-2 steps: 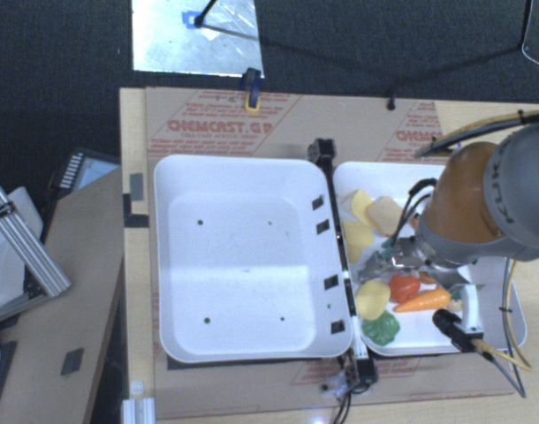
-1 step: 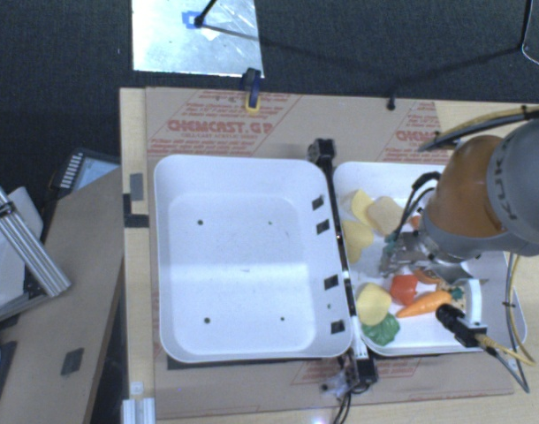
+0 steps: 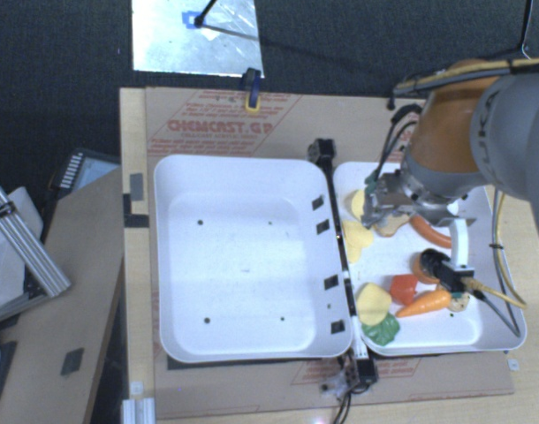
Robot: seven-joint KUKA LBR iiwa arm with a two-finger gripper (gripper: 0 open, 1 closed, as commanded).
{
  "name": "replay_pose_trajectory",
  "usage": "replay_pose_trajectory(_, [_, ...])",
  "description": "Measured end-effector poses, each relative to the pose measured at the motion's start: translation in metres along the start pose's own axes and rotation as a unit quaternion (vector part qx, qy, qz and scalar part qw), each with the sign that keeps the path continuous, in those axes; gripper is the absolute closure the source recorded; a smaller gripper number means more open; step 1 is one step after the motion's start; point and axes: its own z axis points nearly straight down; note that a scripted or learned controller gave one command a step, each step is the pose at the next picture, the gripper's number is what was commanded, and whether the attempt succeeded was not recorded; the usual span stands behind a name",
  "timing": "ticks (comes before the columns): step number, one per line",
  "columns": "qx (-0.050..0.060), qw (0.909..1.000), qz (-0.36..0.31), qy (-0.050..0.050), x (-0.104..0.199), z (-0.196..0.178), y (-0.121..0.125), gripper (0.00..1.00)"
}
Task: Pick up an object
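**Colleague:** What's crowding the claw from where you sit?

**Operator:** I'll go from the near edge. Everything to pick lies in the right bin (image 3: 492, 327). Closest to me is a green piece (image 3: 386, 330), touching a yellow lump (image 3: 373, 301) just behind it. Beside those is a carrot (image 3: 423, 304), with a red piece (image 3: 403, 285) against its far side.

**Colleague:** Which way does the carrot run?

**Operator:** Its long axis lies across the bin. The thin tip points toward the left bin (image 3: 243, 254) and a little toward me, and the thick end points to the right.

**Colleague:** And further in?

**Operator:** I see a pale yellow piece (image 3: 357, 238) by the wall between the bins. Past it is a tan piece (image 3: 392, 227), right under the claw (image 3: 376, 208). An orange-red curved piece (image 3: 428, 231) sits just to its right.

**Colleague:** Is the claw gripping anything?

**Operator:** I can't tell whether it's open or closed. The arm (image 3: 482, 140) covers it from above and hides the far right of that bin. The tan piece is half covered too, so I can't make out its shape.

**Colleague:** Anything beyond the bins?

**Operator:** There's a yellow and blue clamp (image 3: 251, 91) on the far edge of the desk (image 3: 225, 117), and a silvery sheet (image 3: 194, 25) behind it.
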Motion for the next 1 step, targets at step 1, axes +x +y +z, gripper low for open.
replay_pose_trajectory(1, [-0.002,1.0000,-0.001,0.001,0.0677,-0.1340,0.0193,1.00])
